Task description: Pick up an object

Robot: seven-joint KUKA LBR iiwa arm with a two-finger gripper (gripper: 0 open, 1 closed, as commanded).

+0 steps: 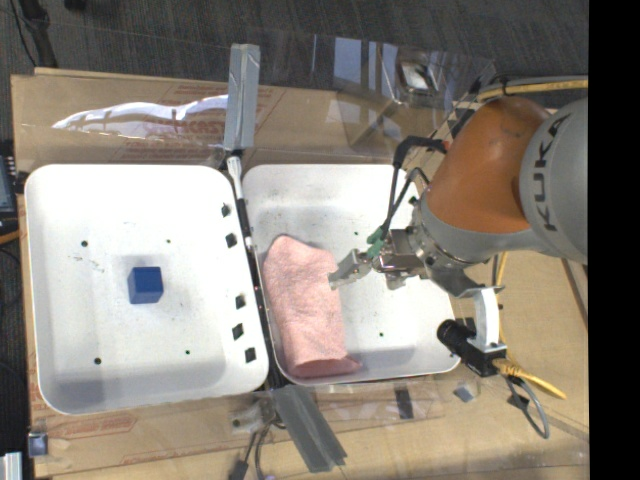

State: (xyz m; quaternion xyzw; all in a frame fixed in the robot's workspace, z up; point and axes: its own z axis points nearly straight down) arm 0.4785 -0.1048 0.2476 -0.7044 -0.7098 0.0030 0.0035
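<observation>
The arm (500, 183) reaches in from the right over the right bin (300, 183). Its gripper (345, 271) hangs above the middle of that bin, just beside the right edge of a pink cloth (305, 308). The cloth lies folded along the bin's left wall, running from mid-bin down to the near edge. Nothing sits between the fingers. In the left bin (60, 208), a blue cube (146, 284) rests a little left of centre, well apart from every wall.
</observation>
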